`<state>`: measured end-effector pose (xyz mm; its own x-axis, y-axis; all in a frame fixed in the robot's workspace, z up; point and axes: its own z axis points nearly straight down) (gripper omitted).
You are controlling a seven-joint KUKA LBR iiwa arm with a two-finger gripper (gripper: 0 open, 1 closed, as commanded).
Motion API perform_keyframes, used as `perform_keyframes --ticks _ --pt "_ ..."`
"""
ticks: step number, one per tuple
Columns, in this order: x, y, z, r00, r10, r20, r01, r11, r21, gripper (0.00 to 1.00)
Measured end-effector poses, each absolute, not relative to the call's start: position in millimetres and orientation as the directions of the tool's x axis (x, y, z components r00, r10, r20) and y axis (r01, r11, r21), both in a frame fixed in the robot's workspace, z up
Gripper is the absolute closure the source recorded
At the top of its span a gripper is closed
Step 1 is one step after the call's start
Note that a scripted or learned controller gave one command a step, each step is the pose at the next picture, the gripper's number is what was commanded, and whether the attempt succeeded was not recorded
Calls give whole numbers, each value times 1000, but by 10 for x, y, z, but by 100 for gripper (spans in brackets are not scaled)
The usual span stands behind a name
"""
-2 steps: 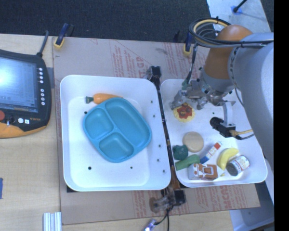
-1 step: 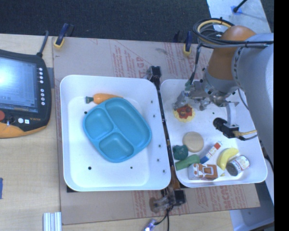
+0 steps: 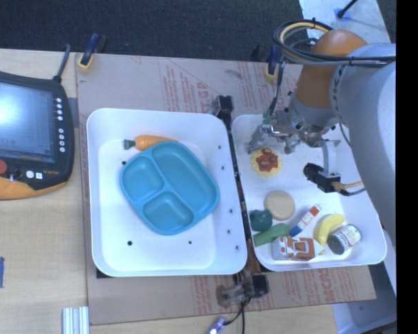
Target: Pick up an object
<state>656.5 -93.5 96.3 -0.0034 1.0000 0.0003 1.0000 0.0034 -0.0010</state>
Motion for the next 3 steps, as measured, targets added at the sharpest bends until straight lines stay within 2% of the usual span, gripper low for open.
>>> perform_keyframes --ticks 1,3 --pt "6371 -995 915 -3 1000 0 1000 3 -5 0" --pt "6564 -930 921 -4 1000 0 1000 4 -2 0"
